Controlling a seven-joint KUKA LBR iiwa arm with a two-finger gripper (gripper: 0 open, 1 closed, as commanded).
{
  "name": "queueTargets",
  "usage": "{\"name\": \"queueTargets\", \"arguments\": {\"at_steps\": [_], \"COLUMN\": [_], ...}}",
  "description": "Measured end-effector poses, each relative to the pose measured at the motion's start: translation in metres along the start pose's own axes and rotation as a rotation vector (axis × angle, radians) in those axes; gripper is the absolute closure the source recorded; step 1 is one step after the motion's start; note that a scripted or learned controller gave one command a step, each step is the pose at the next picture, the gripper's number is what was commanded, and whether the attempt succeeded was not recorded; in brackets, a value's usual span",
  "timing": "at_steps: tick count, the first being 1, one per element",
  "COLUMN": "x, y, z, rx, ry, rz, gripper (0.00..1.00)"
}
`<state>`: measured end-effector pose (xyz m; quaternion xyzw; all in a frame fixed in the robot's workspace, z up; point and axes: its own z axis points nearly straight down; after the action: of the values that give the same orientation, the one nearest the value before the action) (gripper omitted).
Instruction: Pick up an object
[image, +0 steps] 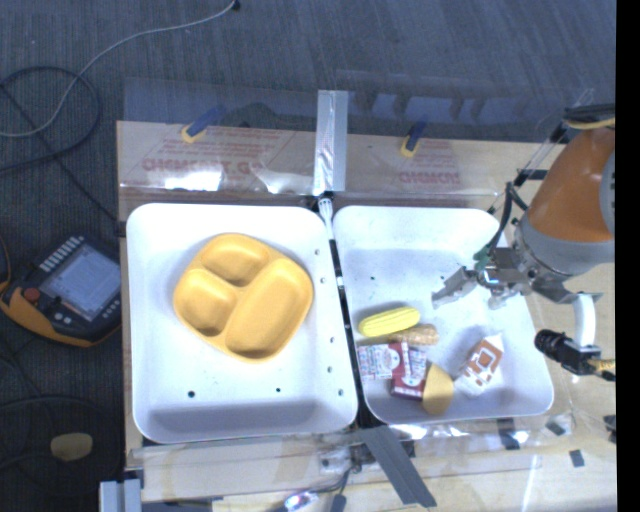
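Camera view shows the gripper (452, 288) in the right bin (420, 235), its fingers spread apart with nothing between them. The objects lie at about seven o'clock from it, near but not touching: a yellow corn cob (389, 321), a red and white packet (392, 363) under it, a yellow wedge (437, 390) and a small white and orange carton (481, 362) at six o'clock. The left bin (160, 400) holds a yellow three-part plate (243, 294). Both bins stand on a wooden bench (250, 155); a teach pendant (70, 290) lies on the dark floor at nine o'clock. The arm (570, 215) reaches in from three o'clock, its wrist low over the bin.
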<state>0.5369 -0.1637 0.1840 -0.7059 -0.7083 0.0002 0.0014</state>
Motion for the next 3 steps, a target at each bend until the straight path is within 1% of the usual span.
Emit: {"name": "queueTargets", "arguments": {"at_steps": [1, 2, 3], "x": [-0.043, -0.043, -0.052], "y": [-0.027, -0.041, -0.046], "z": [0.089, 0.091, 0.091], "rx": [-0.006, -0.028, -0.015], "ry": [0.002, -0.001, 0.003], "rz": [-0.011, -0.053, -0.356], "gripper": [0.00, 0.00, 0.00]}}
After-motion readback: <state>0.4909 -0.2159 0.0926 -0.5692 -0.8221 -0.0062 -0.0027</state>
